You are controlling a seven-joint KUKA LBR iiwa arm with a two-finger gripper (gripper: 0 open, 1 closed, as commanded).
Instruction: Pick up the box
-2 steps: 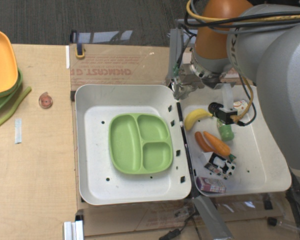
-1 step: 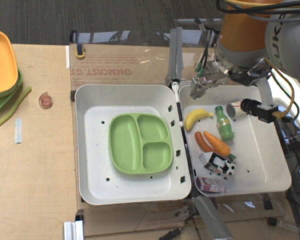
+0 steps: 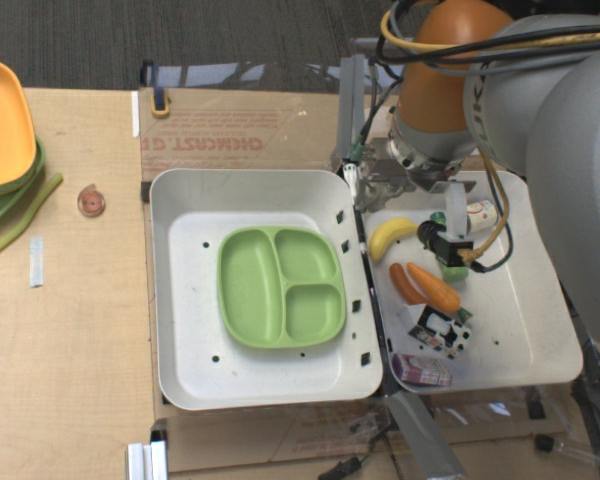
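Where cardboard [image 3: 220,128] shows mirrored "CHEMCAST" | box [image 3: 421,370] in right bin [image 3: 540,298] | gripper [image 3: 380,183] state: cannot tell

The arm [image 3: 540,98] covers the far part of the right bin [image 3: 540,358], and the picture's right edge cuts the arm off. The gripper [image 3: 395,183] sits under the wrist and is too unclear to read. The orange plate [image 3: 2,123] is cut by the left edge.

Light wood table [image 3: 70,368] under even light, brown cardboard sheet [image 3: 240,133] with reversed red print at its far edge, dark grey ribbed carpet floor [image 3: 180,18] beyond, metal brackets [image 3: 145,458] at near edge.
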